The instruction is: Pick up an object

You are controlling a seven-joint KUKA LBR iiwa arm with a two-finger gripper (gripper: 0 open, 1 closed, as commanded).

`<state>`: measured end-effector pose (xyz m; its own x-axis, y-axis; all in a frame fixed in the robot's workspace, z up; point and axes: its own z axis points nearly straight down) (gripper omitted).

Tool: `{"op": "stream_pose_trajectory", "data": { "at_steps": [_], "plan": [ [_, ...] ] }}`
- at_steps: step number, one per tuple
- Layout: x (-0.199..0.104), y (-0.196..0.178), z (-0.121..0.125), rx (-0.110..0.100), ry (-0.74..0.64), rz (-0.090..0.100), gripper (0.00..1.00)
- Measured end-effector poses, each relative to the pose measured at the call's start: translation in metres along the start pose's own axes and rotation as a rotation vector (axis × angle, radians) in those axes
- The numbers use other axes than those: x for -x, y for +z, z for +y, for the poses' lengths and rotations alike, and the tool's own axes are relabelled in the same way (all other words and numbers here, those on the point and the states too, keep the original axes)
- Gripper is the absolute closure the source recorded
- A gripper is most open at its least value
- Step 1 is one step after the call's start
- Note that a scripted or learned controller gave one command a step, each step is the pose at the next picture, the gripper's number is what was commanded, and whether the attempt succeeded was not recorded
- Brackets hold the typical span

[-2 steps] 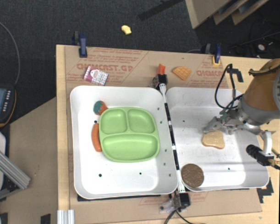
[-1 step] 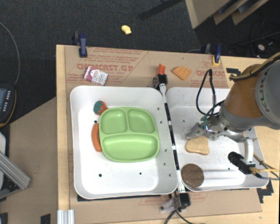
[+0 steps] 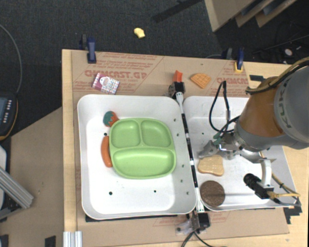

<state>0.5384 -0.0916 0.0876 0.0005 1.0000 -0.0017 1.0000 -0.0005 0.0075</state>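
Observation:
In the right bin [image 3: 236, 110] a tan slice of toast [image 3: 211, 166] lies near the left wall. A round brown patty [image 3: 213, 193] sits just in front of it, by the front corner. My gripper [image 3: 217, 147] hangs low over the bin, directly behind the toast and close to its far edge. Nothing shows in its grasp. The left bin [image 3: 91, 189] holds a green divided plate [image 3: 142, 148], with an orange sausage [image 3: 106, 150] along its left side and a small teal and red item [image 3: 110, 118] at its back left corner.
On the cardboard behind the bins lie a pink packet [image 3: 105, 83] and a tan waffle piece [image 3: 200, 80]. An orange and black clip [image 3: 177, 84] sits at the divider between the bins. The arm's grey body [image 3: 291, 110] covers the right bin's right side.

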Motion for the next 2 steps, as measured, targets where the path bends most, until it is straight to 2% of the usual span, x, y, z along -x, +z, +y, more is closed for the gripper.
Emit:
{"op": "stream_pose_trajectory", "data": {
  "at_steps": [1,2],
  "plan": [
    [0.004,0.000,-0.024,0.001,0.002,0.001,0.00],
    [0.058,0.001,0.028,0.001,0.001,-0.002,0.00]
  ]
}}
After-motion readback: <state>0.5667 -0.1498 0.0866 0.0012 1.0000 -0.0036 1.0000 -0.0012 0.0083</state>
